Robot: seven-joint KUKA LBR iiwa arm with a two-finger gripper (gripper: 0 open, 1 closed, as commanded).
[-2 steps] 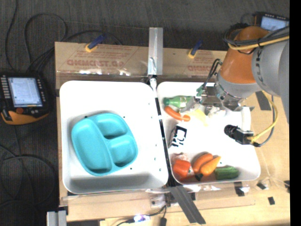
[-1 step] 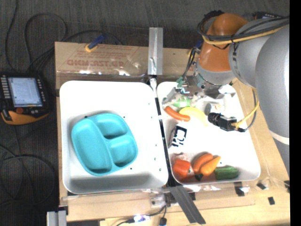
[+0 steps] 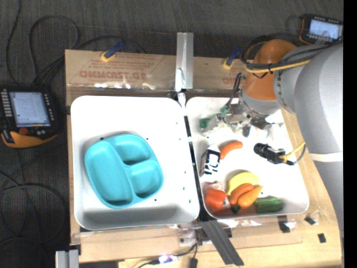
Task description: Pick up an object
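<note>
My gripper [image 3: 236,118] hangs low over the far end of the right bin [image 3: 295,175]. Just left of it lies a small green piece [image 3: 205,122]. An orange carrot-shaped toy [image 3: 231,147] lies a little in front of the gripper, apart from it. Further forward are a black-and-white item [image 3: 211,162], a yellow fruit [image 3: 244,180], a second orange carrot [image 3: 246,194], a red vegetable [image 3: 215,199] and a green cucumber [image 3: 268,205]. I see nothing held by the gripper.
The left bin [image 3: 89,108] holds a teal divided plate [image 3: 122,169]. A raised wall [image 3: 191,149] separates the two bins. The grey arm [image 3: 312,94] comes in from the right above the right bin's far corner.
</note>
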